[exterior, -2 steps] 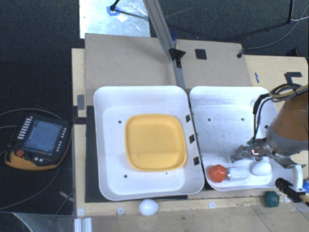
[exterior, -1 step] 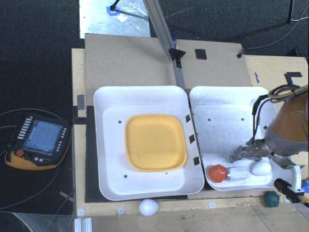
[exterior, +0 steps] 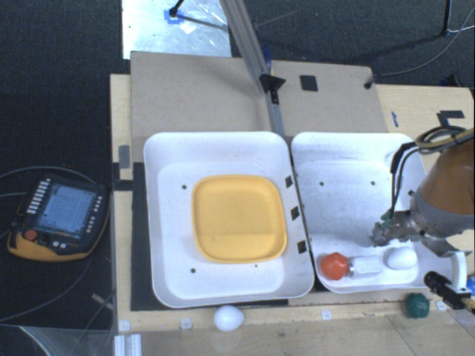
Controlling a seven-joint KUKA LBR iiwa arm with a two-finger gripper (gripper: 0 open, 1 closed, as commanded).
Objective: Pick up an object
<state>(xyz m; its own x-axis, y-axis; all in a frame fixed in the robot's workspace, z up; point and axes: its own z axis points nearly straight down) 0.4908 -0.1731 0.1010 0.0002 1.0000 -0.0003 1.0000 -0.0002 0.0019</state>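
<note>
The end effector [exterior: 387, 232] hangs over the right bin [exterior: 341, 176]; how it is set, I cannot tell. At its 5 o'clock lies a white egg [exterior: 401, 258], at 8 o'clock a red ball [exterior: 334, 265]. Both look smooth, light and roll-prone; grip across the middle. The left bin [exterior: 167, 221] holds a glossy yellow plate [exterior: 239, 217].

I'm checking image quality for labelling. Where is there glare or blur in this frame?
Camera view: bright glare on the shiny floor patch at the top; white bins look slightly washed out; the small items near the hand, like the orange ball, are soft; the whole frame is mildly blurry.
</note>
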